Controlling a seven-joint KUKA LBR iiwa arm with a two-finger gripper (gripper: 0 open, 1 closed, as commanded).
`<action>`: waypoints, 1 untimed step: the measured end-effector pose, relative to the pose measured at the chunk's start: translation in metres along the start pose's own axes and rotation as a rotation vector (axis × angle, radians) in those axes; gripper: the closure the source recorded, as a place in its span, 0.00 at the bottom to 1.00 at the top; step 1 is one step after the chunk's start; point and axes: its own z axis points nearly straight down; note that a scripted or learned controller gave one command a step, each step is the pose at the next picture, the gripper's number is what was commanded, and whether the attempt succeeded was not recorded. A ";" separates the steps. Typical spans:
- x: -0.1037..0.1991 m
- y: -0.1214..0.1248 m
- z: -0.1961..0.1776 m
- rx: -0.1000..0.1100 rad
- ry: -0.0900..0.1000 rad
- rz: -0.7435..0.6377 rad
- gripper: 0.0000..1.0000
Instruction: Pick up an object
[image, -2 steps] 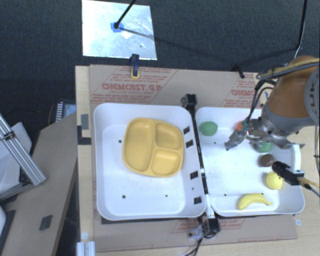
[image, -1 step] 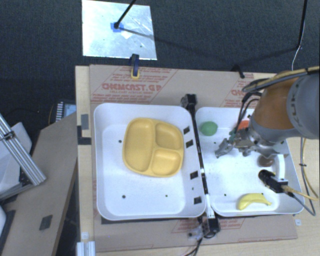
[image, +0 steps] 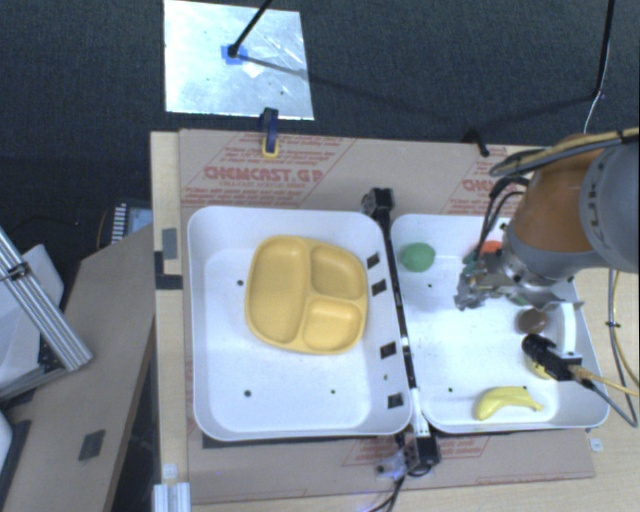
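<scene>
The arm covers the back right part of the right bin (image: 440, 345). A small orange bit (image: 488, 247) pokes out from behind it, no idea what it is. One brownish lump (image: 531, 321) sits right by the wrist, possibly partly hidden.

The gripper (image: 475, 287) hangs over the bin's middle, and I honestly can't tell if it's open or closed.

The pickable stuff is one green ball (image: 418, 256) near the back left corner and one banana (image: 508, 402) by the front wall, both clear of the gripper. The left bin (image: 215, 300) holds one yellow divided plate (image: 305, 293).
</scene>
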 end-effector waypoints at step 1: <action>0.001 -0.008 -0.053 -0.004 0.000 -0.003 1.00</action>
